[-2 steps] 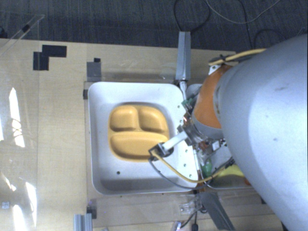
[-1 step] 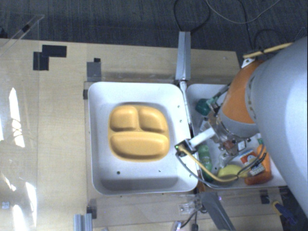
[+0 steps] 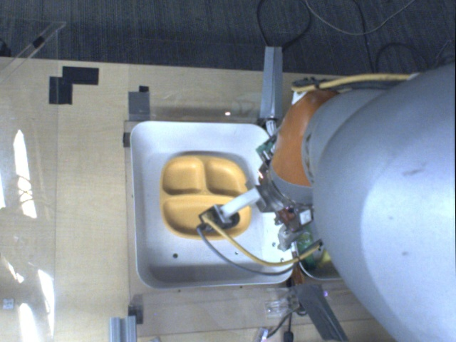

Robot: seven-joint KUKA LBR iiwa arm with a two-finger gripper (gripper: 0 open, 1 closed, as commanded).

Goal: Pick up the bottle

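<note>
My gripper (image 3: 288, 225) hangs over the right edge of the left white bin (image 3: 146, 191), below the orange band of the wrist (image 3: 292, 148). The grey arm (image 3: 385, 205) covers most of the right bin. Just under the gripper a small yellow-green patch (image 3: 320, 259) peeks out from beneath the arm; it is too hidden to say what it is. I can make out no clear bottle shape.
A yellow divided plate (image 3: 192, 180) lies in the middle of the left bin, its lower right corner under the robot's bracket. Metal posts (image 3: 271, 84) stand at the bin's corners. Bare wooden bench (image 3: 78, 212) stretches to the left.
</note>
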